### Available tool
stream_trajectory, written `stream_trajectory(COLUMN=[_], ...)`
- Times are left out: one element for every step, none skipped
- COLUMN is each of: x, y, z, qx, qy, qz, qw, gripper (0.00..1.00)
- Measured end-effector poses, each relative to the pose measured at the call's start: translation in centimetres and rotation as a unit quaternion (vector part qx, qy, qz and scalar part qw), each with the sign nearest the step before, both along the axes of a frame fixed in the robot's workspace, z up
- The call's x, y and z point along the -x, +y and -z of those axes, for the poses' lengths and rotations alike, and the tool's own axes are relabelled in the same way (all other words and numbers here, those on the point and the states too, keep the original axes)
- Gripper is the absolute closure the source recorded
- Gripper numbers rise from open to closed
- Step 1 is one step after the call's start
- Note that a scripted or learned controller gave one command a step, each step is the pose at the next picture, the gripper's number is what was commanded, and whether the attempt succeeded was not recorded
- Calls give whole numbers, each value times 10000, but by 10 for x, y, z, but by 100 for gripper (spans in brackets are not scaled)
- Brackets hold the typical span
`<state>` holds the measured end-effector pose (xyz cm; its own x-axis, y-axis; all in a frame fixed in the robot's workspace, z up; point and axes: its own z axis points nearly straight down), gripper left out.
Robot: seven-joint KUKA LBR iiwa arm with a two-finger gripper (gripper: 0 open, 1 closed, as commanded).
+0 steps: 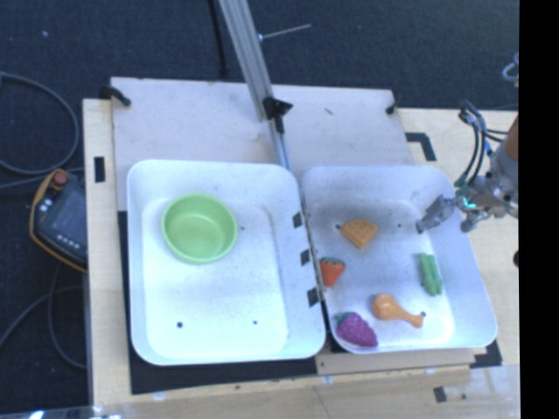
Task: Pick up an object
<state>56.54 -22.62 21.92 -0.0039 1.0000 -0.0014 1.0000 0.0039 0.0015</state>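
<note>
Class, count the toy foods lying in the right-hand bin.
5: waffle upper centre, strawberry left edge, green piece right, drumstick lower centre, grapes bottom-left corner.

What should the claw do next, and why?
Probably drop toward the green toy. The claw hovers over the right bin just above it and grips nothing; the waffle and chicken leg lie farther off.

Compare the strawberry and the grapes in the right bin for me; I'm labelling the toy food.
The strawberry is red-orange with a green top; the grapes are purple. The strawberry lies by the bin's left wall, about halfway down it; the grapes sit at the near left corner. The strawberry looks a single smooth piece, the grapes a bumpy cluster. Both are small toy fruits lying loose in the right bin, apart from the gripper.
</note>
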Motion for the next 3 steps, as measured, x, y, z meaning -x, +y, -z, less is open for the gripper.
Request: stream_trajectory(x=[9, 12, 12], y=[4, 0, -1], z=[49, 92, 119], qx=[1, 3, 6], qy=[20, 21, 11], qz=[16, 21, 30], qw=[10000, 10000, 10000], gripper=[0, 0, 0])
